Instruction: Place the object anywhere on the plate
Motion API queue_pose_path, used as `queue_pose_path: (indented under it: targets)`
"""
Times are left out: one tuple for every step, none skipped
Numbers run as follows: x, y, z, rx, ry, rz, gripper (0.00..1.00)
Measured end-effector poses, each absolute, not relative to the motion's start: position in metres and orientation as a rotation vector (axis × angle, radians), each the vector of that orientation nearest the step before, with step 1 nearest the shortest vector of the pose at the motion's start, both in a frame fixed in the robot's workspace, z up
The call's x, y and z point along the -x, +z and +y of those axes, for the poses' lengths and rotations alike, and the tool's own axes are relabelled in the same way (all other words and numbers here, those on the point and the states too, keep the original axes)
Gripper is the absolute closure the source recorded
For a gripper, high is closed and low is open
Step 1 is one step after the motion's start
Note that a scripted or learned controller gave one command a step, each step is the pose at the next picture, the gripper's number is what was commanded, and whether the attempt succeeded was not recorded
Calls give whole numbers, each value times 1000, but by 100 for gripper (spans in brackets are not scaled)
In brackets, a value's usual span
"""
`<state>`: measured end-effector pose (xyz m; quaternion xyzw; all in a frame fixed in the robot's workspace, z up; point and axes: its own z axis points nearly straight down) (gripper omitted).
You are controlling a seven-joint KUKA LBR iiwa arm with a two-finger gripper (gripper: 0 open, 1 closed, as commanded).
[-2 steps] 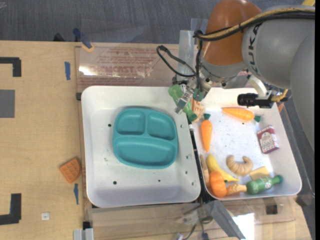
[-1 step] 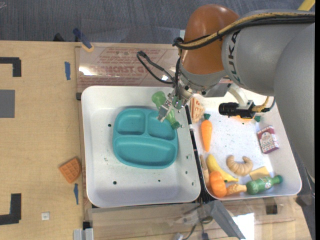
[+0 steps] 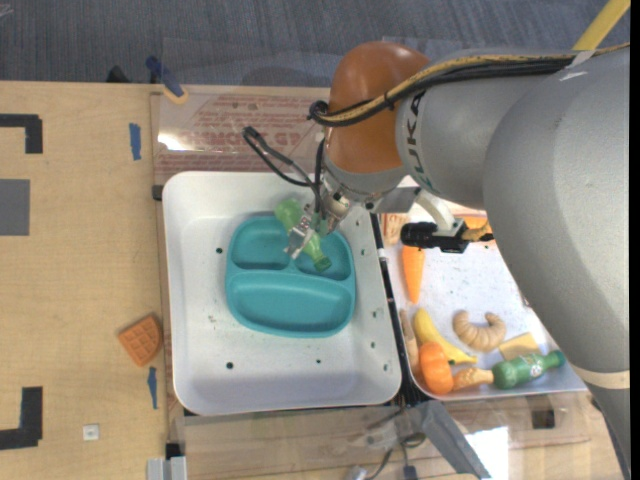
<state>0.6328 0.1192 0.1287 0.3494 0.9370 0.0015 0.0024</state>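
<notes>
In the camera view, the grey arm comes in from the right of the frame, its orange band near the upper centre, and its end effector (image 3: pixel 305 236) hangs over the upper right part of the teal divided plate (image 3: pixel 285 308). The plate lies in the left white bin (image 3: pixel 195 298) at the centre of the frame. A green object (image 3: pixel 318 255), leafy or pod-like, sits right at the fingertips, low over or touching the plate's upper right compartment; a paler green piece (image 3: pixel 289 213) shows just above it by the plate's rim. The metal fingers appear closed around the green object, though the wrist crowds the spot and whether the object already rests on the plate cannot be told.

The right bin (image 3: pixel 505 383), lower right of the frame, carries toy foods: a carrot (image 3: pixel 411 271), a banana (image 3: pixel 436 333), a croissant (image 3: pixel 480 330), an orange piece (image 3: pixel 436 368) and a green bottle-like toy (image 3: pixel 527 368). A waffle-like toy (image 3: pixel 141 339) lies on the desk (image 3: pixel 70 268) at the left.

By my reading, the step in hand is the placing itself: the object is over the plate. The next move calls for opening the fingers and lifting straight up, so the object does not cling or roll off.
</notes>
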Motion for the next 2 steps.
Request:
queue_pose_path:
  targets:
    - [-658, 117, 120, -1502, 28, 2749, 100]
    - [-655, 111, 125, -1497, 29, 2758, 0]
